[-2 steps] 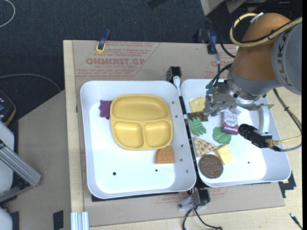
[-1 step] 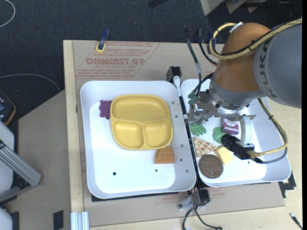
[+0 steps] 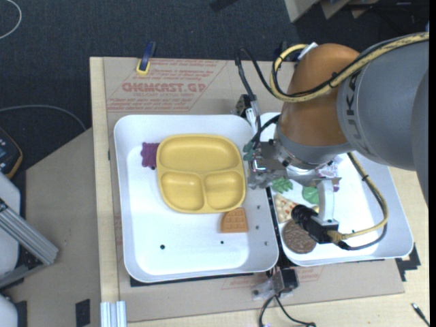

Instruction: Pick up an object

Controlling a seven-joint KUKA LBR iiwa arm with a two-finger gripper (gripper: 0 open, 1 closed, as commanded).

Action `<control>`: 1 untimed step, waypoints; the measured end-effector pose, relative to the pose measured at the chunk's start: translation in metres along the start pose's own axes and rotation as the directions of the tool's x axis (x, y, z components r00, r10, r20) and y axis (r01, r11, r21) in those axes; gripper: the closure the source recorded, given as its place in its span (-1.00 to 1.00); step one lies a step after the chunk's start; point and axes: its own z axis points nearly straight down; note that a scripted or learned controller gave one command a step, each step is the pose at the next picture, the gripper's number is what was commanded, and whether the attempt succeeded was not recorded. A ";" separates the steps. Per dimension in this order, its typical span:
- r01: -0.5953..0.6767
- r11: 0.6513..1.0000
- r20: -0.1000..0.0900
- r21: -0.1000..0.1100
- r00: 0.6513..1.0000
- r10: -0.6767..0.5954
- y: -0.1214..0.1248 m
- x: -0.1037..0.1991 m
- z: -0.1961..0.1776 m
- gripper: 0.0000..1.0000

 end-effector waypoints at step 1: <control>-0.002 1.000 0.002 -0.007 1.000 0.002 -0.002 0.005 -0.018 1.00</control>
